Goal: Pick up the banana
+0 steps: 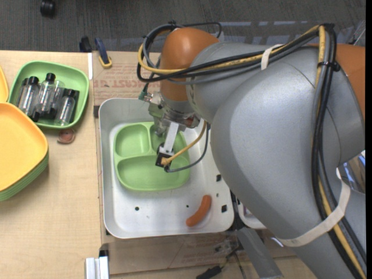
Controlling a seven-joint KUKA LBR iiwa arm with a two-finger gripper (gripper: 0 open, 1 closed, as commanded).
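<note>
My gripper (158, 125) hangs low over the far right part of a green divided plate (135, 176) that lies in the white bin (110, 208). The grey arm and its orange wrist band cover the bin's right side and the plate's upper right compartment. An orange sausage-shaped thing (199, 210) lies on the bin floor near the front right corner, apart from the gripper.
A green tray (78, 80) with several dark-capped vials stands on the wooden bench at the left. A stack of yellow plates (20, 156) sits at the left edge. A small brown object (65, 136) lies beside the tray.
</note>
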